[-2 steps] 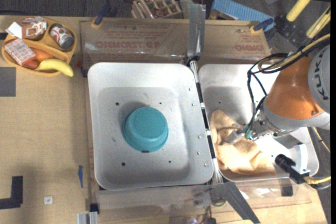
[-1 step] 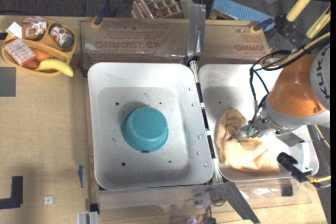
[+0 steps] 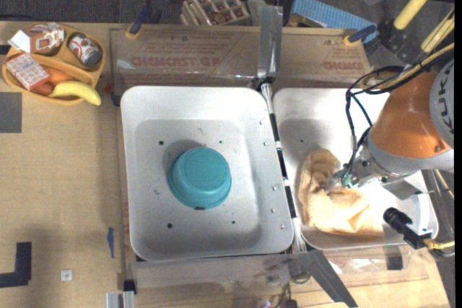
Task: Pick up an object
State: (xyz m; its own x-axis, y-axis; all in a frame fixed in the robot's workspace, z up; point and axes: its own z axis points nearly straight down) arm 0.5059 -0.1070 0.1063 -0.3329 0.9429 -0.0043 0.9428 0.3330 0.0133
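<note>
Cloth (image 3: 333, 204) crumpled under gripper (image 3: 345, 180); whether its fingers pinch it, I cannot tell.

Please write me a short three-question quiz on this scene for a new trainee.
1. True or false: the teal bowl sits in the left bin.
2. What lies under the hand in the right bin? A) a tan cloth B) a banana C) a red cup
3. Fill in: the banana lies on the bench to the ____ of both bins.

Key: 1 true; 2 A, the tan cloth; 3 left.
</note>
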